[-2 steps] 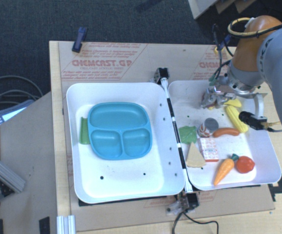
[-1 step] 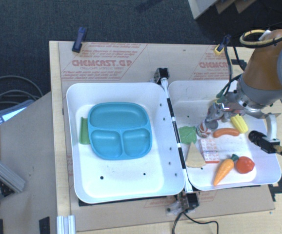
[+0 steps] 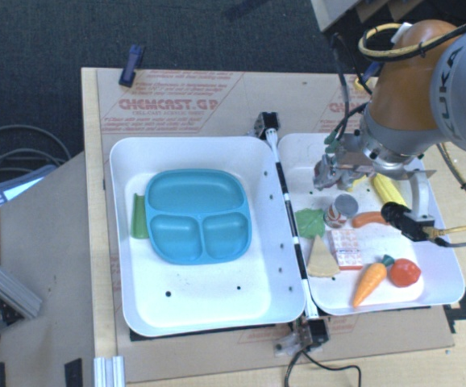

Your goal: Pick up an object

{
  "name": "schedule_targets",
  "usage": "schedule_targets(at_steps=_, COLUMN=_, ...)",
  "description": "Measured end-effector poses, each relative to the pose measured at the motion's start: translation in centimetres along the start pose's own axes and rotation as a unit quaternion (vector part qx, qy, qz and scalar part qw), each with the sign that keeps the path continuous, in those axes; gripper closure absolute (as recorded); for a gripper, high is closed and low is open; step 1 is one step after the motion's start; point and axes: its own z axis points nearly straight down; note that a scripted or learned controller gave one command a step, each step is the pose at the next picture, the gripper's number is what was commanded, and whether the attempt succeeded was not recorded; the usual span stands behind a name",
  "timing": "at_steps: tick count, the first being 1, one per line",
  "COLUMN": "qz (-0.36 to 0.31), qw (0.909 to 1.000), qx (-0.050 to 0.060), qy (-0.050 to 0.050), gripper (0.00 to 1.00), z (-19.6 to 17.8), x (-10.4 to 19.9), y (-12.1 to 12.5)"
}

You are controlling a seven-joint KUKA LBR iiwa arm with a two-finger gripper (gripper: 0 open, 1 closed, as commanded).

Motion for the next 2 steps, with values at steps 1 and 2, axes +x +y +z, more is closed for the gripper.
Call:
schedule_targets(at_steps=1, qz=0.000, qw=1.0000, qx=0.002, qy=0.000, gripper=1.00, z=1.6, x=5.9, y=0.2)
schedule_targets(at_steps=2, qz=0.001, qw=1.0000, qx=0.000, qy=-0.001, gripper=1.00, z=-2.0, x=4.5, y=1.2)
